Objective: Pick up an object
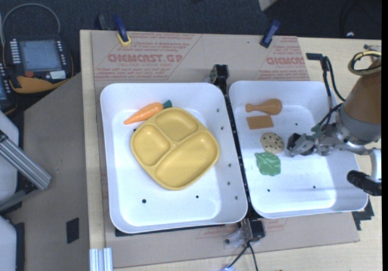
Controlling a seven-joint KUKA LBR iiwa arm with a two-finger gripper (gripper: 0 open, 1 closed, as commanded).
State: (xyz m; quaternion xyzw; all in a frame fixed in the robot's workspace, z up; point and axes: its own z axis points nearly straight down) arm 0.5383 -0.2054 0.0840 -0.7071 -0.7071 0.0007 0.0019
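Low inside the right-hand shallow white bin [339,200], the robot's dark two-finger hand [295,144] points toward the food items, and whether it is spread or pressed together cannot be told; nothing shows between its tips. It reaches in from the grey arm [364,109] with its orange band at the right edge. Nearest the viewer among the items, a green leaf-shaped plastic piece [268,163] lies just left of and below the hand. Behind that sits a round speckled cookie [272,142], just beside the hand, then a flat brown rectangular slab [260,122], and farthest back a tan plastic drumstick [265,107].

Across the divider, the left-hand white bin [151,209] holds a yellow three-compartment plastic plate [174,148], tilted diagonally near the bin's middle. An orange plastic carrot [143,113] with a green stub lies touching the plate's far left rim. Both bins rest on the brown cardboard-covered table [182,51].
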